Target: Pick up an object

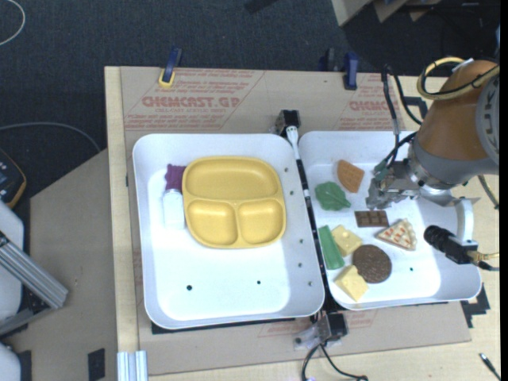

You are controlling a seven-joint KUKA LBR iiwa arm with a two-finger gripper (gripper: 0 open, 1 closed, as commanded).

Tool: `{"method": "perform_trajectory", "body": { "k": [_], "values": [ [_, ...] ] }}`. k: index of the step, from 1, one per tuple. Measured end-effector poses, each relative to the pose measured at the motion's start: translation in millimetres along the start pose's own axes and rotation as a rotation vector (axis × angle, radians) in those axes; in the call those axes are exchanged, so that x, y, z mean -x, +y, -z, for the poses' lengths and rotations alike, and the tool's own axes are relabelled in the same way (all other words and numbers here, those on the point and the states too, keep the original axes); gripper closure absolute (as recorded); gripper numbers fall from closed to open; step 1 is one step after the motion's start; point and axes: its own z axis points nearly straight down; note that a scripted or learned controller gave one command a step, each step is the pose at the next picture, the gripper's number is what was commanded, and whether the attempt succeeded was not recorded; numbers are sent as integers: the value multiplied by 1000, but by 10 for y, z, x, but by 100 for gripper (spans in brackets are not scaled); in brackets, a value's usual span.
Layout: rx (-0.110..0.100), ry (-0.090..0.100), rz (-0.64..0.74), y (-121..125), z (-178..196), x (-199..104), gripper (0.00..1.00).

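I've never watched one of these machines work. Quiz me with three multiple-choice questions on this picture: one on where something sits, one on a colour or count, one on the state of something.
1. Where is the yellow divided tray?
A. in the left bin
B. in the right bin
C. on the floor

2. What colour is the round cookie?
A. white
B. brown
C. blue

3. Where is the gripper now?
A. above the left bin
B. off the bench
C. low over the right bin, by the small brown bar

Answers:
1. A, it lies in the left bin, beside a purple item.
2. B, it is dark brown, next to the pizza slice.
3. C, it hangs just above that bar.
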Motion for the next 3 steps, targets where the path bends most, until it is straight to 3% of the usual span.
{"method": "perform_trajectory", "body": {
  "k": [2,3],
  "values": [
    [2,-1,1,109,778,9,100],
    [-8,4,4,48,695,-455,100]
  ]
}}
